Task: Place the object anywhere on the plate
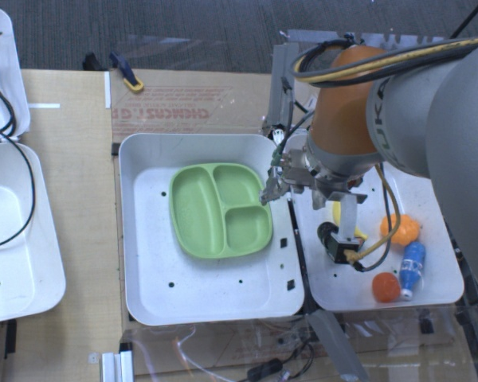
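A green divided plate (221, 210) lies in the left white bin (143, 285), with nothing on it. My gripper (272, 188) hangs low at the wall between the two bins, just off the plate's right rim. In the right bin (442, 293) lie an orange ball (404, 229), a blue bottle (412, 267) and a red-orange ball (386, 287). A yellow piece (336, 212) shows partly from under the wrist. I see nothing held in the gripper.
The grey arm with its orange band (346, 126) covers the upper part of the right bin. A brown cardboard sheet (183, 106) lies behind the bins. A white appliance with black cables (4, 205) stands at the far left.
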`<state>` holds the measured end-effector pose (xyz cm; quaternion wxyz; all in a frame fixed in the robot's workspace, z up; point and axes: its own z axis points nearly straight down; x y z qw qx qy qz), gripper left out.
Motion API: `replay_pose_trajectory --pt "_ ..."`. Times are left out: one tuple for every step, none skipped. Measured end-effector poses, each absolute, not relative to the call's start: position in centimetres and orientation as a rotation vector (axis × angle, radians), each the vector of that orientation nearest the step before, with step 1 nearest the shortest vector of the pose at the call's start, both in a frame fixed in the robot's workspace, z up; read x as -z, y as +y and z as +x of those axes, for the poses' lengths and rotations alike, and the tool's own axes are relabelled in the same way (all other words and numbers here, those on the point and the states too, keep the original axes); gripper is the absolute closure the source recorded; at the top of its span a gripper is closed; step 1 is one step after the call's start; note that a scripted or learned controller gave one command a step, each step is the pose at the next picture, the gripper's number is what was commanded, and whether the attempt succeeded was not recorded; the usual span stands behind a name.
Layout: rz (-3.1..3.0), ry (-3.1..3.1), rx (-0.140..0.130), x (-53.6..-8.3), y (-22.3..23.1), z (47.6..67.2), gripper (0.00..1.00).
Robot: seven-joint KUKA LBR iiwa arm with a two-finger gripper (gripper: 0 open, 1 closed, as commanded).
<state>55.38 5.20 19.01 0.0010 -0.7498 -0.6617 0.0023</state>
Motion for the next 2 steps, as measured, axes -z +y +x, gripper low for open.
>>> replay_pose_trajectory --pt "-2.357 -2.072 -0.012 -19.8 5.0 55.4 1.00" --pt "-2.633 -1.712 -0.008 -19.0 8.0 56.8 1.00"
